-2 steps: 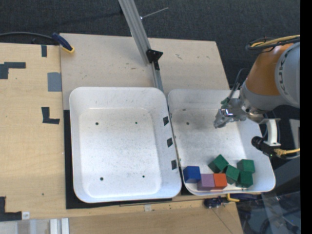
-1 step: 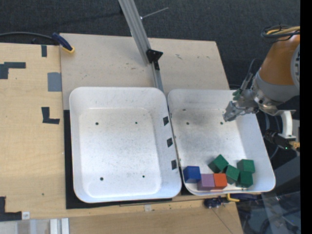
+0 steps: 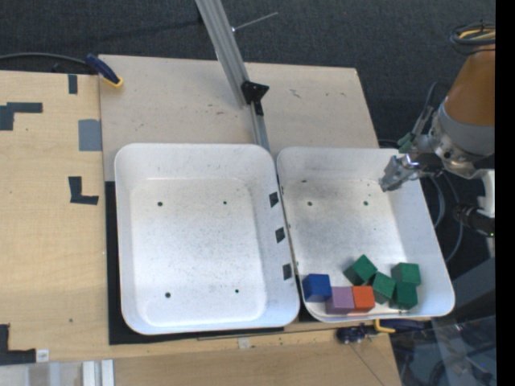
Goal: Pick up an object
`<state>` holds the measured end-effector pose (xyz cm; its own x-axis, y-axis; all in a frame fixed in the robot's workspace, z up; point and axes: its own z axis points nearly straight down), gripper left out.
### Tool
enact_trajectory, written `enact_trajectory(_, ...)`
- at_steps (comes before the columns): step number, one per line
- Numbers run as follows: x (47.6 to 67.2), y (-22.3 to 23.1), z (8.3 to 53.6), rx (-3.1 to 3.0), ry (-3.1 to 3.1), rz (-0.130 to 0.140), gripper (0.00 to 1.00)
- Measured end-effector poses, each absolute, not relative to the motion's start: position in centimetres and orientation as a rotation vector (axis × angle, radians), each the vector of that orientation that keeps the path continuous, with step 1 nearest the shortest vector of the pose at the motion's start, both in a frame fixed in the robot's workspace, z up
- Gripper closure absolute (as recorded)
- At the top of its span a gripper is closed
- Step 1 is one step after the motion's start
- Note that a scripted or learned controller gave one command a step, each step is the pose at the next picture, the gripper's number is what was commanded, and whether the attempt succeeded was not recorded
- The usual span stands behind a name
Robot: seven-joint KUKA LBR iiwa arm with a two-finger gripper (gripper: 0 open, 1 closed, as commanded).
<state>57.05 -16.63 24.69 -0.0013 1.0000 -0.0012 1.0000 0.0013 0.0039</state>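
Note:
Small blocks cluster in the near right corner of the right bin (image 3: 338, 215): a blue cube (image 3: 316, 286), a purple cube (image 3: 343, 298), an orange cube (image 3: 364, 297) and several green cubes (image 3: 364, 268) (image 3: 406, 275). My gripper (image 3: 392, 175) hangs over the bin's far right edge, well away from the blocks, with nothing visible between its fingers. Whether the fingers are apart is too small to read.
The left bin (image 3: 197, 236) sits beside the right one. A slanted metal rail (image 3: 229, 51) runs down to the gap between the bins. Cables hang beside the arm at the right. A blue and yellow tool (image 3: 105, 69) lies at the bench's far left.

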Motion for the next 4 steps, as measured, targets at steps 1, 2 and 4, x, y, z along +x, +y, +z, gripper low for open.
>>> enact_trajectory(1, 58.1, -11.0, 25.4, 2.214, 2.23, 0.003, 1.0)
enact_trajectory(2, 60.5, -5.7, 24.7, 2.215, 2.23, 0.0, 1.0)
enact_trajectory(4, 62.8, 6.2, 22.7, 2.215, 2.23, -0.002, 1.0)
